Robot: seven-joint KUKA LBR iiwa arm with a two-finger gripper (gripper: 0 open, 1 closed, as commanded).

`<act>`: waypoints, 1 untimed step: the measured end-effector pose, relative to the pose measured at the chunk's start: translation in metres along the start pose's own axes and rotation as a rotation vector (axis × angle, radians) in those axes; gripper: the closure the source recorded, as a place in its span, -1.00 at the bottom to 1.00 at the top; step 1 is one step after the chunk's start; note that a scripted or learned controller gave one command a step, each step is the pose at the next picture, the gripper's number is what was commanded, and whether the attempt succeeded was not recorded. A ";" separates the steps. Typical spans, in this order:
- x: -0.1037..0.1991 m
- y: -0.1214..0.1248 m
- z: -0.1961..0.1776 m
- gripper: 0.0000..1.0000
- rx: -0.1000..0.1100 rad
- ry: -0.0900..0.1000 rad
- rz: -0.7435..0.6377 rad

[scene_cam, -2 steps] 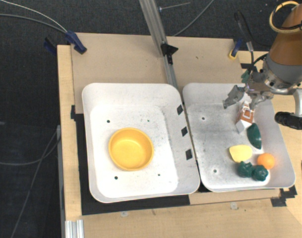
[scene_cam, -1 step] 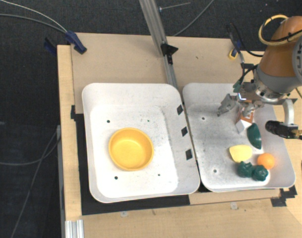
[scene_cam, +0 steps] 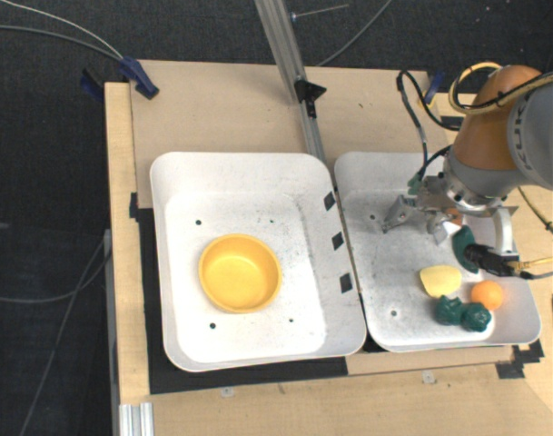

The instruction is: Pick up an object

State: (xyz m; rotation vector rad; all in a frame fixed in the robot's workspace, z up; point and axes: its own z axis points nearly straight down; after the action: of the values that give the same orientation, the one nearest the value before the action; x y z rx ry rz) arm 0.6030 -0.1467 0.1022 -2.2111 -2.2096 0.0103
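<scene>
Left bin (scene_cam: 176, 184): yellow bowl (scene_cam: 240, 272) upright near centre | Right bin (scene_cam: 367, 175): pale yellow piece (scene_cam: 440, 280), orange ball (scene_cam: 487, 294), dark green object (scene_cam: 462, 313) clustered near front corner (close together) | Gripper (scene_cam: 437, 221): low over right bin, behind cluster; finger state cannot be told.

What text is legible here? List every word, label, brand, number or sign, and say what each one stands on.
None can be read.
The yellow bowl in the left bin, the right bin with its pale yellow piece, orange ball and green pieces, and the arm carry no visible lettering.
The gripper shows no readable marking at this size.
</scene>
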 end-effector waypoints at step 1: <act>0.000 0.002 -0.018 1.00 -0.011 0.000 0.000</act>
State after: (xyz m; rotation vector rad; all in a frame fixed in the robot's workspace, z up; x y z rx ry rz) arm 0.6057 -0.1464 0.1197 -2.2167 -2.2151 -0.0011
